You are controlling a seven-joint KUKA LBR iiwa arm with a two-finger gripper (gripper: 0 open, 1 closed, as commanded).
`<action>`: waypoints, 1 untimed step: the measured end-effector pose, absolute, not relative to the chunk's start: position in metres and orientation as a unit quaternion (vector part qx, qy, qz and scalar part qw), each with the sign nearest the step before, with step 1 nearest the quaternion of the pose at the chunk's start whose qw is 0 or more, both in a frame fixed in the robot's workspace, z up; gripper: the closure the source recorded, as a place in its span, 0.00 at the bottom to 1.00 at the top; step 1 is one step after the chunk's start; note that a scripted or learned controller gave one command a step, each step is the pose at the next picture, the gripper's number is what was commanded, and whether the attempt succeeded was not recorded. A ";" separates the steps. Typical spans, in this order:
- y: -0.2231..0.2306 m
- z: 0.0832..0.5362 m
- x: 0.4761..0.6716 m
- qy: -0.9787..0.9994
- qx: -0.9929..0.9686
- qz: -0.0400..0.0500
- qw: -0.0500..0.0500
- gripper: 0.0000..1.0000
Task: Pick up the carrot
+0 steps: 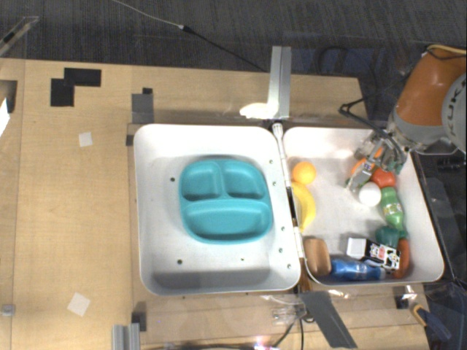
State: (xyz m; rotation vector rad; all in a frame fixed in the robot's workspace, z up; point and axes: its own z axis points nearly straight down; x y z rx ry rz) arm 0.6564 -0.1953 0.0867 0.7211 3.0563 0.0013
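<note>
Near the far right corner of the right bin (430,265), the gripper (373,160) (can't tell if open or shut) sits approx. on the carrot (360,168).

Both bins (157,268) were white. The left one held a teal divided plate (222,199). In the right bin lay an orange (303,172), a yellow banana (306,206), a blue bottle (355,270) (at six o'clock) and a green pepper (392,214).
</note>
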 end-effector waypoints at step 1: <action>-0.193 0.102 0.661 0.974 0.227 0.001 0.009 1.00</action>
